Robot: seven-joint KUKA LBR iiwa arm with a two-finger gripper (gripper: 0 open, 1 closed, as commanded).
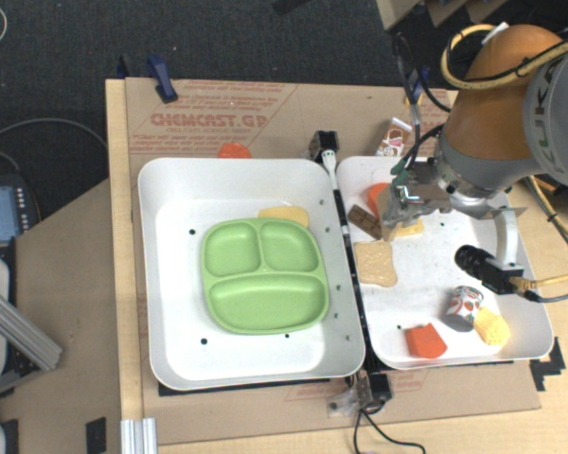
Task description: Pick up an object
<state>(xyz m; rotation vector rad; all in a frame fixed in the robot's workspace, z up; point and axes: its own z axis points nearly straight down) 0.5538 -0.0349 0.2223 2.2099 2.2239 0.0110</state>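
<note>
**Camera view: arm low over the right bin**

The grey arm reaches in from the right, and its gripper [398, 218] sits low at the back left of the right bin [525, 343]; its grip cannot be made out. Just beside it lie an orange piece [376, 197], a brown piece [363, 221] and a tan slice [375, 265]. The left bin [170, 348] holds a green divided plate [263, 277].

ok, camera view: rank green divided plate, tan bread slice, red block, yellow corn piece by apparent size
1. green divided plate, largest by far
2. tan bread slice
3. red block
4. yellow corn piece; close to the red block, so the last two are unsure.
</note>
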